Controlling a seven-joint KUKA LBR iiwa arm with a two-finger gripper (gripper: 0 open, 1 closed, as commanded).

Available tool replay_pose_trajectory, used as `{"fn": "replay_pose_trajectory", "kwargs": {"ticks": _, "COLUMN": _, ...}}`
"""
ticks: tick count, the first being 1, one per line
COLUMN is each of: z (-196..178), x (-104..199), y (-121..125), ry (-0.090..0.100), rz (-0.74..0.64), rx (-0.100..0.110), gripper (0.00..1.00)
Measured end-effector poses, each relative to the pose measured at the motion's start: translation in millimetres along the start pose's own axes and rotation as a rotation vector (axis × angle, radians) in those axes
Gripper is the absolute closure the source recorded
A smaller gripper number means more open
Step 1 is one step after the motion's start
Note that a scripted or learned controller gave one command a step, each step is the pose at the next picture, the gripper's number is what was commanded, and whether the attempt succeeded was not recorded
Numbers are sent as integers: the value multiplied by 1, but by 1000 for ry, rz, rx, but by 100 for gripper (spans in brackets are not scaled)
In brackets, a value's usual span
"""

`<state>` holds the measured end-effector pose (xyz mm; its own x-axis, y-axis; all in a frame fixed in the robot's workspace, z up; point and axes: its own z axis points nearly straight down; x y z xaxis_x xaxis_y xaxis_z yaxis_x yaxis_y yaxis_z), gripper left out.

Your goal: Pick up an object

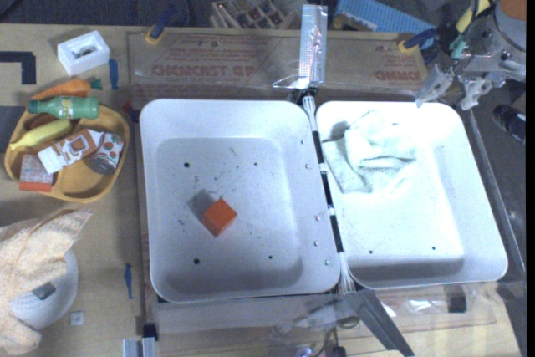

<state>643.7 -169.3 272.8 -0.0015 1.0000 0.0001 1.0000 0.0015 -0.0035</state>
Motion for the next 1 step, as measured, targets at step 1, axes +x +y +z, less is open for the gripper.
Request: {"fn": "replay_pose_trajectory", "kwargs": {"ticks": 1, "z": 85, "x": 48, "y": -1, "ry": 0, "rz": -110, "rx": 0, "gripper": 0}}
